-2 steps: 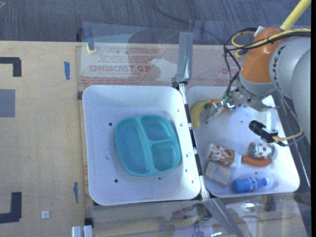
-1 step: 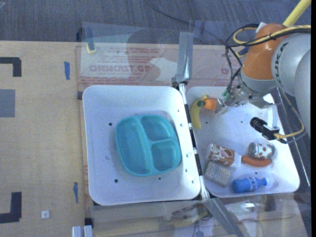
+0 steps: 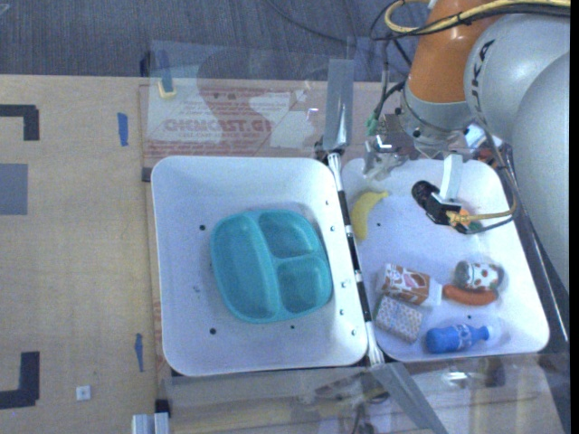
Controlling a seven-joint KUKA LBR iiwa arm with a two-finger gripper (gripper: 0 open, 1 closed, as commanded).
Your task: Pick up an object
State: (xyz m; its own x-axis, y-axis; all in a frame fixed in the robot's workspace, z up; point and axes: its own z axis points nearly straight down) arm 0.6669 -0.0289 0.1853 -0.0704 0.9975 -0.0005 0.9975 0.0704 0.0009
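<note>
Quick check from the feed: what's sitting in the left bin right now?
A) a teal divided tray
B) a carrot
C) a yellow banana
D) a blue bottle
A: the teal divided tray lies alone in the left bin; the bottle, banana and carrot are in the right bin.

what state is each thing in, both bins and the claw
teal tray: flat, right way up, in left bin
banana: lying by right bin's left wall
blue bottle: on its side
carrot: lying flat
claw: above banana, holding nothing I can see
</note>
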